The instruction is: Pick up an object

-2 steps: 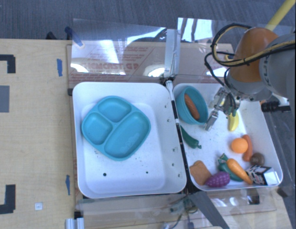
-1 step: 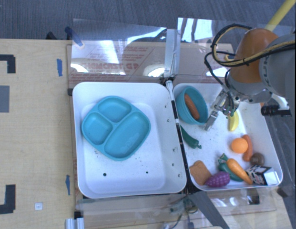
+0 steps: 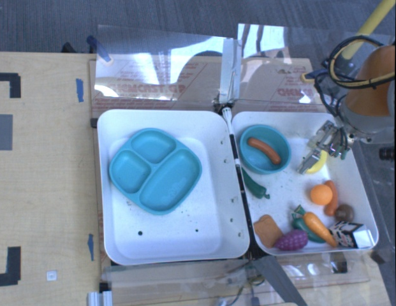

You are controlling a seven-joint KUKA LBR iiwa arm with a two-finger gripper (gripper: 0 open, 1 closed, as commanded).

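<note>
**Gripper over a yellow piece in the right bin**

The landmark here is the blue bowl (image 3: 265, 148), which sits in the back left part of the right bin (image 3: 365, 199) and holds 1 toy sausage (image 3: 264, 149). To the right of the bowl, near the bin's far right side, the gripper (image 3: 314, 160) hangs low with its metal fingers (image 3: 321, 143) pointing down and toward the bowl. A small yellow object (image 3: 317, 164) lies right at the fingertips; I cannot tell whether the jaws are spread or pinching it, since the fingers overlap it from this angle.

Just in front of the bowl, against the divider, lies a dark green vegetable (image 3: 254, 185). Farther in front of the bowl and to its right are an orange fruit (image 3: 321, 194), a brown round piece (image 3: 344, 213) beside it, a carrot (image 3: 318, 225) with green leaves, a black-and-white packet (image 3: 351, 235), a purple grape bunch (image 3: 291, 240) and a tan bread slice (image 3: 268, 229) touching the grapes.

To the left of the bowl, across the divider, the left bin (image 3: 121, 234) bears 1 blue divided plate (image 3: 155, 170) with 3 compartments.
</note>
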